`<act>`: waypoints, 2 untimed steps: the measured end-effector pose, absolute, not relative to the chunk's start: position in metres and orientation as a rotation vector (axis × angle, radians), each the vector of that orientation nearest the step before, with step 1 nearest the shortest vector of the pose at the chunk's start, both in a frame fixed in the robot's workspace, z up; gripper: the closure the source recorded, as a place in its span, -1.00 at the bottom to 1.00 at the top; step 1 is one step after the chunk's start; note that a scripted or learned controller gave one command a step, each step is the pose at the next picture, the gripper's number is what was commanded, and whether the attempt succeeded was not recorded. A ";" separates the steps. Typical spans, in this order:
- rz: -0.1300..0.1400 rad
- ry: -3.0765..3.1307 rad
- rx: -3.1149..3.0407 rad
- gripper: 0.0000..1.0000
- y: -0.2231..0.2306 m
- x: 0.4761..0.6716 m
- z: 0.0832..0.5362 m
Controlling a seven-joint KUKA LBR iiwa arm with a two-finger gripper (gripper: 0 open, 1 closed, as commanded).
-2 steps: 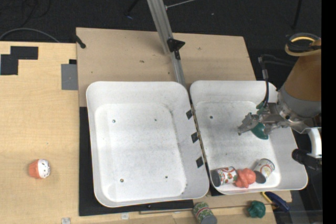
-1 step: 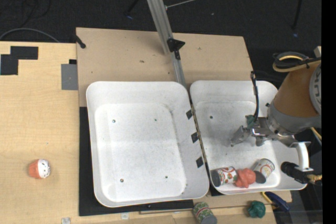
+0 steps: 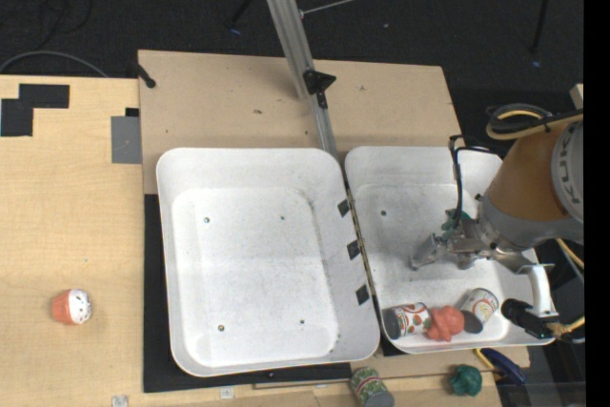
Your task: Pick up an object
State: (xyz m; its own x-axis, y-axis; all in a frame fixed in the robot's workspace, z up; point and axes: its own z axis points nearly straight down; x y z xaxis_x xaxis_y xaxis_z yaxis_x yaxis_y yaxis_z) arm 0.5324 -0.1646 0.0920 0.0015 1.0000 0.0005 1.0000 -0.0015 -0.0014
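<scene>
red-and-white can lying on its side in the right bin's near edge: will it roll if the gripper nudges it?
Probably: the red-and-white can lies on its side, so its round body could roll. The bin wall and the red lumpy toy beside it may limit that. Looks rigid.

The single fixed camera is mounted above the bench (image 3: 238,95) and looks down at a slant, at medium range, framing both white bins whole. The left bin (image 3: 181,176) occupies the centre of the frame, well left of the gripper (image 3: 431,253). The right bin (image 3: 400,169) surrounds the gripper, with the arm (image 3: 534,181) entering from the frame's right.
</scene>
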 end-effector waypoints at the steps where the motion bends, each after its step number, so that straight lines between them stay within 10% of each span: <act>1: 0.000 -2.214 -2.225 1.00 -0.165 0.532 0.102; 2: -0.002 -2.219 -2.228 1.00 -0.172 0.530 0.163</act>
